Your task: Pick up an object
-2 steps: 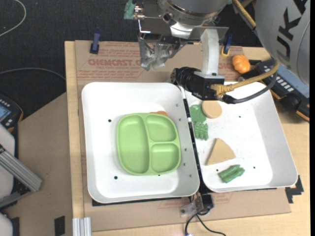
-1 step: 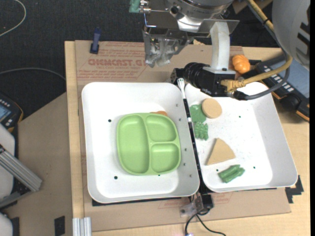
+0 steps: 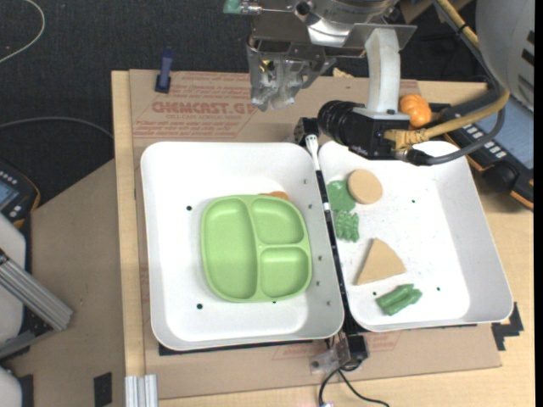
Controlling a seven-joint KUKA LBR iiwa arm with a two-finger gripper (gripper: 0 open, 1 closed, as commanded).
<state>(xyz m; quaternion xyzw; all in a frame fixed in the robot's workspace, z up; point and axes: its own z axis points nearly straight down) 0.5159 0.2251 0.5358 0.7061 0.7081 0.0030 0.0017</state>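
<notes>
My gripper (image 3: 276, 83) hangs high over the cardboard just behind the back edge of the left bin (image 3: 165, 227), and nothing shows under it. In the left bin lies a light green divided plate (image 3: 254, 248), with a small orange piece (image 3: 273, 195) peeking out at its far rim. The right bin (image 3: 458, 227) holds a round tan disc (image 3: 366, 186), a green leafy piece (image 3: 340, 197), a smaller green piece (image 3: 348, 225), a tan wedge (image 3: 379, 261) and a green pod-like piece (image 3: 398, 298) near the front.
A small orange ball (image 3: 413, 107) sits beyond the right bin's back edge among the cables. A blue clip (image 3: 165, 70) stands on the cardboard at the back left. The bins' shared wall (image 3: 327, 227) runs down the middle.
</notes>
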